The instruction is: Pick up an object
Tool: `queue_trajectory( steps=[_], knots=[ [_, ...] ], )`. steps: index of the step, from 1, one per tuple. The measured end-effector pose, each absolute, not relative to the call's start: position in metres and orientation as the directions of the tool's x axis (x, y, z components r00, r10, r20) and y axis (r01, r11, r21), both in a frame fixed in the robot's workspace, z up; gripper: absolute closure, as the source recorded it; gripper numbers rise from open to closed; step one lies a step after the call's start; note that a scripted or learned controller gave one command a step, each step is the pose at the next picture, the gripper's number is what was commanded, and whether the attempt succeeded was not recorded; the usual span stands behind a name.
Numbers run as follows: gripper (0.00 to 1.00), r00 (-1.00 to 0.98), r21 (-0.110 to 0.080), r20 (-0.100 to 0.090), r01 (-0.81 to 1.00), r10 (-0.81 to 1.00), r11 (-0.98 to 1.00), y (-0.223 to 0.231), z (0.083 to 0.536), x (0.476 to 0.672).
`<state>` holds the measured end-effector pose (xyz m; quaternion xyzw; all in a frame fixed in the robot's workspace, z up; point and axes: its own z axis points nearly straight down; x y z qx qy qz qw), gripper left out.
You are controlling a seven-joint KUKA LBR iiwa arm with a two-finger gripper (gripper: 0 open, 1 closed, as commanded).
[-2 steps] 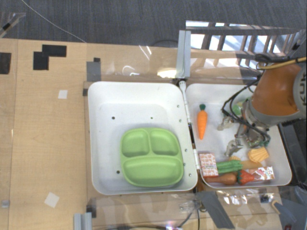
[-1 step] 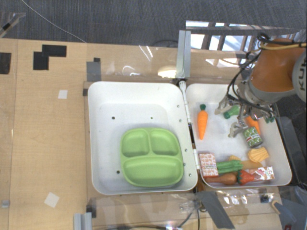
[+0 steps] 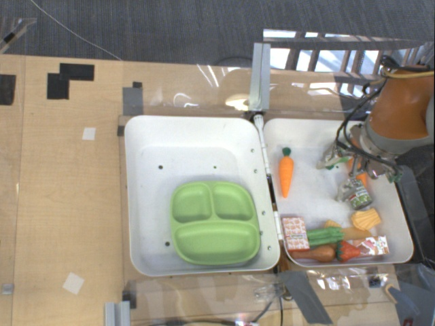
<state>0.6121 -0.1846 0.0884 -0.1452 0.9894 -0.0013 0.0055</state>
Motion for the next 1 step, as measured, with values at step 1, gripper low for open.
queue_trajectory(
  steps=[1],
  knots=[
    [0.0,-0.878,-0.008,-0.011,-0.479,-0.479,0.878,-0.1908,0.0895,0.5773]
  ],
)
